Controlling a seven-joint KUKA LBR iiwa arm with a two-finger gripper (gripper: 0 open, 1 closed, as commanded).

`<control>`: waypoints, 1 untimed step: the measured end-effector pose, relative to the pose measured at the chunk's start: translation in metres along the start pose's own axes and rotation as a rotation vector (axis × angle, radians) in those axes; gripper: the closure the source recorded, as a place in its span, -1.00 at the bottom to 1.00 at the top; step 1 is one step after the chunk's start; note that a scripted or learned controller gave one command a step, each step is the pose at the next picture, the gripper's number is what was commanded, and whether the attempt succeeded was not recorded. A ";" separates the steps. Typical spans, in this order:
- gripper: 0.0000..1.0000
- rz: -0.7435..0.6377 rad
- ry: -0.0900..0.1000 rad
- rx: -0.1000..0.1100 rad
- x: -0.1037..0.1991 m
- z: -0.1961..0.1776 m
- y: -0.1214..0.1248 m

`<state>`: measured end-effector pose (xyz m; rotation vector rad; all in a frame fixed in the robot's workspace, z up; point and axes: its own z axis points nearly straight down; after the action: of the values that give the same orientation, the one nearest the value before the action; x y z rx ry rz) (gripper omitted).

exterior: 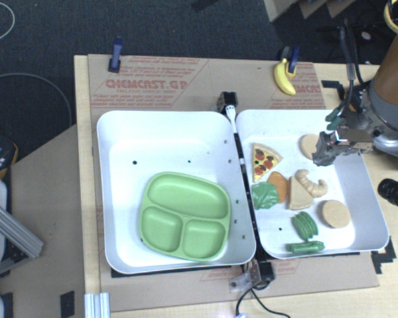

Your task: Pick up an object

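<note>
The right bin holds several toy foods: a pizza slice, an orange piece, a green leafy piece, a croissant, a tan slab under it, a round cookie, a ridged green pickle, a green pea pod and a beige round piece. My gripper hangs over the bin's upper right, right beside the beige round piece. Nothing shows between its fingers.
The left bin holds a green divided plate. A toy banana lies on the bench behind the right bin. Blue clamps sit at the bench's back edge. The arm enters from the right.
</note>
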<state>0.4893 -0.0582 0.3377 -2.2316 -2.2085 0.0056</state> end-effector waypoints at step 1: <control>1.00 -0.022 0.004 -0.015 0.105 -0.083 0.000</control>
<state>0.4912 0.0471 0.4209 -2.2132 -2.2379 -0.0155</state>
